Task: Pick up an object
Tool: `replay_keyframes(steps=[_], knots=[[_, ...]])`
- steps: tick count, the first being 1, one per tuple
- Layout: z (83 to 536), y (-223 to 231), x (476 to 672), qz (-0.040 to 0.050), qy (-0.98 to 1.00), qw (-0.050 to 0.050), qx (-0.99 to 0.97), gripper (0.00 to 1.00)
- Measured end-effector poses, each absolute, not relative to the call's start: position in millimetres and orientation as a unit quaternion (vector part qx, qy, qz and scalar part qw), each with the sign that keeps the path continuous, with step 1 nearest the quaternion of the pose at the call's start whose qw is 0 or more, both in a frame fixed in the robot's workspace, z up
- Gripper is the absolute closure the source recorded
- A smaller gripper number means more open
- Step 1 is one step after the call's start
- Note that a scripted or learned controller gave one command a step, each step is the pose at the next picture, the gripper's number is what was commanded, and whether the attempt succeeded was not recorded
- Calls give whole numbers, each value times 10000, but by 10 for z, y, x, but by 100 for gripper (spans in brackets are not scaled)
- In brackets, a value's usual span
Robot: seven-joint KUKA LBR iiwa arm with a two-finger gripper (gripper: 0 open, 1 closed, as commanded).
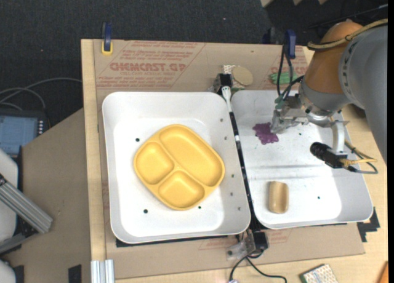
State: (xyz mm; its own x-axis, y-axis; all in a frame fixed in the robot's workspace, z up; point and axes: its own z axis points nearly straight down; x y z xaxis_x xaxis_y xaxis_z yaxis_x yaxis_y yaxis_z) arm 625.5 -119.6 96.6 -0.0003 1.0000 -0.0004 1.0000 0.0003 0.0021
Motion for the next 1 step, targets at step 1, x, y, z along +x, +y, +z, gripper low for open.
replay_keyframes(steps=[1], knots=[[959,-1193,6252,1,7074,4,7068,0]])
